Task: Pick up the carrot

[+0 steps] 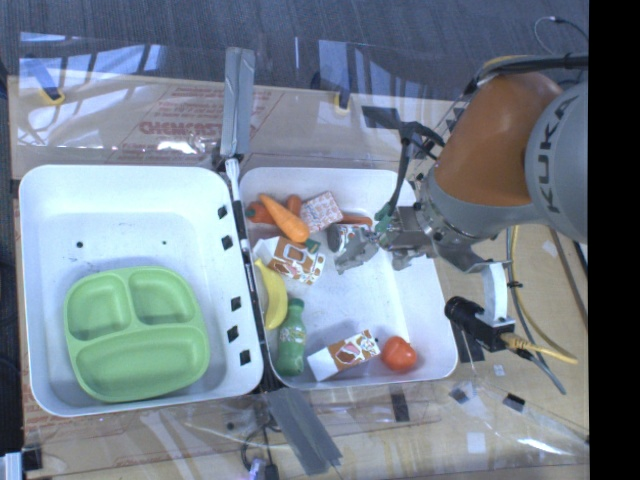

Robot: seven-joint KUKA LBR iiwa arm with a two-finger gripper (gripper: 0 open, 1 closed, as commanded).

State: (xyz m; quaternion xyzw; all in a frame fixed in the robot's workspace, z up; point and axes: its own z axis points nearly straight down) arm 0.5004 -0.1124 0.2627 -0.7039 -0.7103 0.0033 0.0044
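One fixed overhead camera, slanted down over both white bins (130, 183), arm (500, 158) entering from right.

Grey KUKA arm (560, 158); orange band (490, 138)

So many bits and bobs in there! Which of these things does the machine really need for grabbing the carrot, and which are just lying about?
Belongs to the job:
carrot, in the right bin
gripper, low over that bin

Just lying about:
banana
green bottle
tomato
small cartons
green divided plate, in the left bin
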